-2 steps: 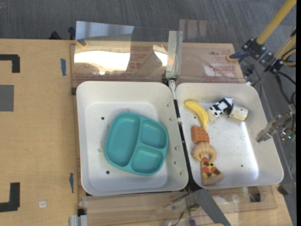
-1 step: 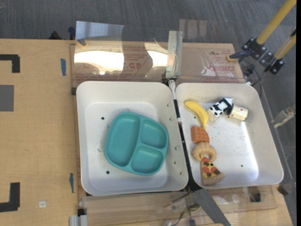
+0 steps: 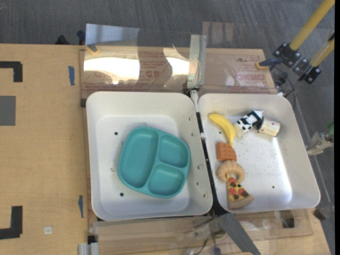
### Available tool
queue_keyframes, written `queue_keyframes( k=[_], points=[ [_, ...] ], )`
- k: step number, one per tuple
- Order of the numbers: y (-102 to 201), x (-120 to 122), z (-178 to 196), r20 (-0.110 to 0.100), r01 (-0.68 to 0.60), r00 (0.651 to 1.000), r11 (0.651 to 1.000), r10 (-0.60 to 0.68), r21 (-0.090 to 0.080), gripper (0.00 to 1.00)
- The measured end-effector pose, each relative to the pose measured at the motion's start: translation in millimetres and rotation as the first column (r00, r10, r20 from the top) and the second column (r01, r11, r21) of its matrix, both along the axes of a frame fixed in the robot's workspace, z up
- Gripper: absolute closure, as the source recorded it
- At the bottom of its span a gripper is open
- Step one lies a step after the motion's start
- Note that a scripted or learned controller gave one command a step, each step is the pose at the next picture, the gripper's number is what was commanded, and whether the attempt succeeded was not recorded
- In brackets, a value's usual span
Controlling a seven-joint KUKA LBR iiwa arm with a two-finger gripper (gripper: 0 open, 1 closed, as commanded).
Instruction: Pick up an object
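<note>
Six small items lie in the right bin (image 3: pixel 297 185), all in its left and upper part. A yellow banana (image 3: pixel 223 127) lies near the dividing edge, curving down toward an orange waffle piece (image 3: pixel 226 152) just below it. Beneath the waffle piece sits a tan croissant-shaped toy (image 3: pixel 231 169), and a pizza slice (image 3: pixel 238 193) touches or nearly touches its lower side. To the right of the banana, a black-and-white toy (image 3: pixel 248 122) rests against a cream block (image 3: pixel 268 128). These pieces sit close together, so each has a neighbour just beside it. The left bin (image 3: pixel 98 105) holds a teal divided plate (image 3: pixel 154 162) with three compartments, lying flat near its centre. The state of the pincer cannot be told. Both bins rest on a tan tabletop (image 3: pixel 42 142) bearing black markings and strips of blue tape (image 3: pixel 71 74). Clear plastic panels (image 3: pixel 138 68) stand behind the bins, catching glare. A yellow pole (image 3: pixel 313 20) with black clamps crosses the upper right corner. Grey carpeted floor (image 3: pixel 159 4) lies beyond.
</note>
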State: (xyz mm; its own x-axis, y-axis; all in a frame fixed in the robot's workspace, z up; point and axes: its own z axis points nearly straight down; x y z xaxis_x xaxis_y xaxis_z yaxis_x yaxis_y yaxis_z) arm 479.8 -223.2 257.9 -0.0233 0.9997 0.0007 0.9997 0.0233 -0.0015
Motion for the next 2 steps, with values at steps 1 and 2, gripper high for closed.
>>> queue_keyframes(
  k=[1,2],
  points=[
    [-1,1,17,0.005,-0.367,0.930,0.930,0.367,-0.005,1.00],
    [0,32,-6,0.003,-0.662,0.749,0.749,0.662,-0.004,1.00]
  ],
)
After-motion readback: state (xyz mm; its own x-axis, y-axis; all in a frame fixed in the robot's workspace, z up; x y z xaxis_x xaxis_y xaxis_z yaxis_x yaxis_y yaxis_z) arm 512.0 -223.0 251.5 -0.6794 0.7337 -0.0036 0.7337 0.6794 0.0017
